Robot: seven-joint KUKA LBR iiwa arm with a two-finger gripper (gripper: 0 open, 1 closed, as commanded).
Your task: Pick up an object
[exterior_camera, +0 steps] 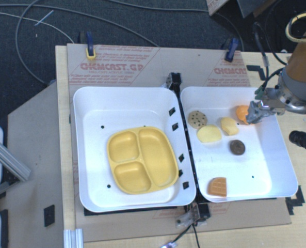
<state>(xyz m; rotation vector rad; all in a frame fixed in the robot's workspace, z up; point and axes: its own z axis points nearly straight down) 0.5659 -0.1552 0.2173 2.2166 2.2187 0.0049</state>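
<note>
The right bin (276, 182) holds several small food pieces: a speckled cookie (197, 119), a pale yellow oval piece (209, 134), a small yellow chunk (229, 126), a dark brown round piece (237, 147), an orange-brown wedge (218, 186) and an orange ball (241, 112). My gripper (256, 112) hangs at the bin's far right, right against the orange ball, which it partly hides. Whether the ball sits between the fingers is not visible.
The left bin (91, 112) holds a yellow three-compartment tray (141, 159). A black divider with clips runs between the bins (181, 138). Blue clamps (91, 48) pin the board at the back. Cables cross the floor at top left.
</note>
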